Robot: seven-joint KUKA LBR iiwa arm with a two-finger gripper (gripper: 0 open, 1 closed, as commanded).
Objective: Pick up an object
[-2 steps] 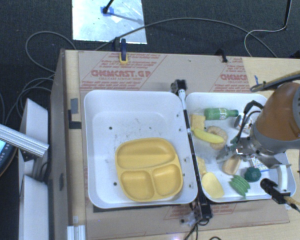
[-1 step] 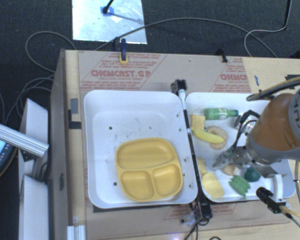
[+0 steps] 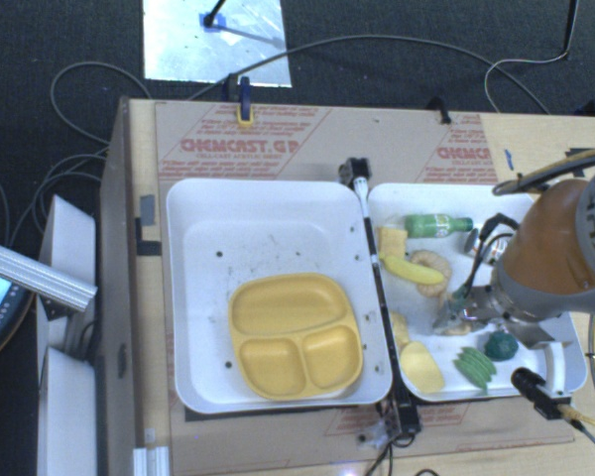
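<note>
Nearest the lens, at the front of the right bin [image 3: 575, 365]: a pale yellow piece [image 3: 422, 368] and a green ribbed leaf-like item [image 3: 474, 365], both just below the hand [image 3: 458, 317], with a dark green round object [image 3: 500, 345] just right of the leaf. Lowered into that bin, hand near the bin floor amid the objects, grey wrist and orange band [image 3: 555, 241] above it to the right. Cannot tell whether spread or pressed together (too small and shadowed), nor whether anything sits between. Up and left of the hand, a banana [image 3: 415, 270] lying across a tan ring-shaped piece [image 3: 434, 262]; farther up, a green bottle [image 3: 436, 226] on its side. Well to the left, in the left bin [image 3: 208, 216], a yellow divided tray [image 3: 296, 333]. Both bins side by side on the cardboard-covered tabletop [image 3: 278, 137].
</note>
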